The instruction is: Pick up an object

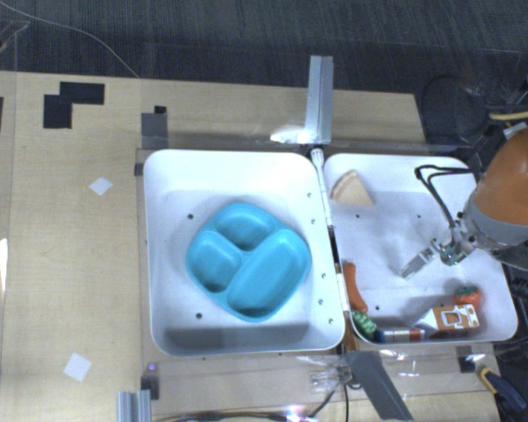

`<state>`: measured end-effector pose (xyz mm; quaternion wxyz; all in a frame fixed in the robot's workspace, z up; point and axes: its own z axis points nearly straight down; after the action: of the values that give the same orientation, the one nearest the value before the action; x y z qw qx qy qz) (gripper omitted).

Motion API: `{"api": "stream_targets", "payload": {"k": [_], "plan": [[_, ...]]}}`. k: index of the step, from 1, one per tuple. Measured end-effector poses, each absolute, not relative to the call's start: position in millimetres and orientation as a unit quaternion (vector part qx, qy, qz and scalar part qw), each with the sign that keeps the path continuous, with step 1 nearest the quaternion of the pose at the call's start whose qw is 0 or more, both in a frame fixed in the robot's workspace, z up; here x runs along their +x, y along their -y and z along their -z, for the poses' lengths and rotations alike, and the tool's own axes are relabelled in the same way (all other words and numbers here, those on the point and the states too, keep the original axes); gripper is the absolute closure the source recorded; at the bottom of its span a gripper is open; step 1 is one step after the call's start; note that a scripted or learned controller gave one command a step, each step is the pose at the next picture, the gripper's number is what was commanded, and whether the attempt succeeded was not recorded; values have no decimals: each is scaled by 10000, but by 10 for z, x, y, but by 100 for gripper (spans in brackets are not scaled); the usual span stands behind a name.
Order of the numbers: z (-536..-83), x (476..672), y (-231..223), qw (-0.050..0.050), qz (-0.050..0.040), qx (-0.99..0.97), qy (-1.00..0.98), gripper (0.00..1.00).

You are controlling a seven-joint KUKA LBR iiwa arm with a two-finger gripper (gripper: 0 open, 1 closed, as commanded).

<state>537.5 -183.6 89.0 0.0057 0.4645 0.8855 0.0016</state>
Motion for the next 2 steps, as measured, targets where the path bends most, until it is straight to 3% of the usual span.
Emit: {"api": "stream_targets", "payload": {"k": [2], "plan": [[-878,6176,1510,49,-18,4952,-8688,0]]}}
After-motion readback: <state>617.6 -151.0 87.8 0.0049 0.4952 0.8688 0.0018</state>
